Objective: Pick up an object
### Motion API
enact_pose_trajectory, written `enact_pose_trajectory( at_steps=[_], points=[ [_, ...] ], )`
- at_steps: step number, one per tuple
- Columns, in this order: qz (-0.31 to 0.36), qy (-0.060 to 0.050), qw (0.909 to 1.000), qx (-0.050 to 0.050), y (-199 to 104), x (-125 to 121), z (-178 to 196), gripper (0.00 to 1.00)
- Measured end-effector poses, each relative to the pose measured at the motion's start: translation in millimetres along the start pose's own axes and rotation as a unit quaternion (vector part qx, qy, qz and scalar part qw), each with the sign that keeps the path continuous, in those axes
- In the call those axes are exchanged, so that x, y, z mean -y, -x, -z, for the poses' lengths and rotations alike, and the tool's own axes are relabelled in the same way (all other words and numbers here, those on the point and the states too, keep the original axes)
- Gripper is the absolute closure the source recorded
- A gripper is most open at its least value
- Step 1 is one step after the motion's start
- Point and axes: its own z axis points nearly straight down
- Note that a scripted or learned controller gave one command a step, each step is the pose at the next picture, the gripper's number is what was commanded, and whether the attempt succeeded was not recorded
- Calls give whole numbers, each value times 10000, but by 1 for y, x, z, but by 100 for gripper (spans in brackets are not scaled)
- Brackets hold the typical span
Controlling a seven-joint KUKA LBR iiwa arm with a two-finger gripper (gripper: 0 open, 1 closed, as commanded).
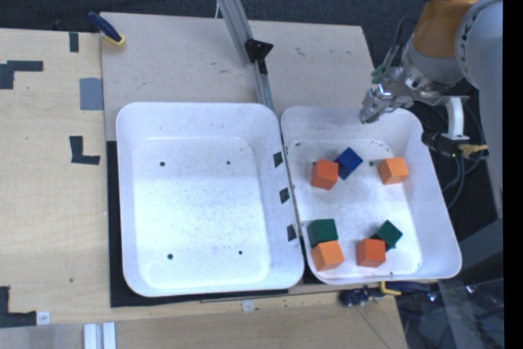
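Gripper (372, 112) hung over right bin's (433, 225) far rim; nearest blue cube (349, 162) lay below-left, nearer camera. Finger state: couldn't tell.

1. Orange block (324, 174) touches the blue block (349, 162) in the right bin (425, 217).
2. Another orange block (393, 170) lies near the right wall.
3. Green block (322, 230) touches an orange block (328, 254) below.
4. Orange-red block (370, 252) touches a tilted dark green block (389, 234).
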Motion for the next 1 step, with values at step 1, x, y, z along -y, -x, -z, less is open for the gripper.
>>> enact_pose_trajectory(
  at_steps=[1],
  points=[
    [4,13,10000,2,-2,-12,56,100]
  ],
)
